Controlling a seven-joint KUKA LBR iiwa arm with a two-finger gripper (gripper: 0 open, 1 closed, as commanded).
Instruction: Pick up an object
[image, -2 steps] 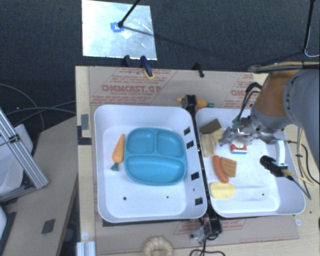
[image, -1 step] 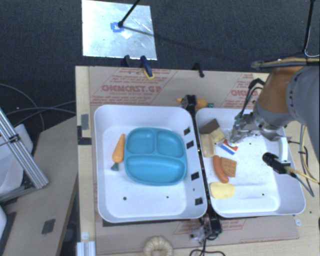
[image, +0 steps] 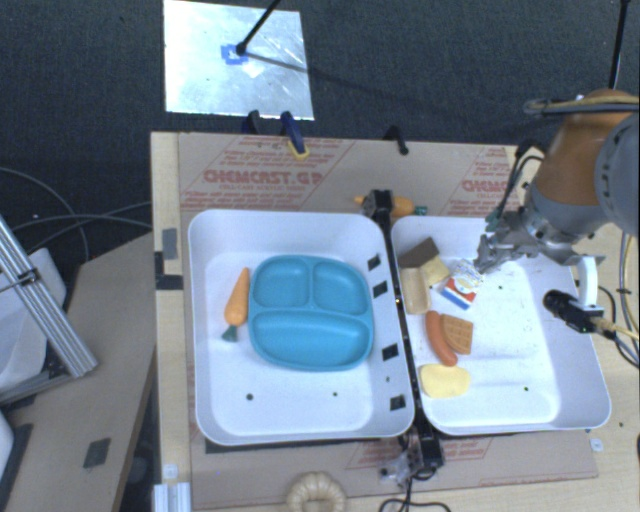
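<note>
You see the gripper (image: 487, 255) low over the right bin's (image: 560, 400) far side, beside a clear packet (image: 460, 285) with red and blue print; whether its jaws are wide or narrow can't be told. The left bin (image: 215, 400) holds a blue plate (image: 310, 310) and carrot (image: 236, 300).

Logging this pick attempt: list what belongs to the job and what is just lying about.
Job: gripper low over the right bin; the toy food beside it: wrapped packet, sausage, waffle, yellow piece.

Lying about: carrot and blue divided plate in the left bin.
</note>
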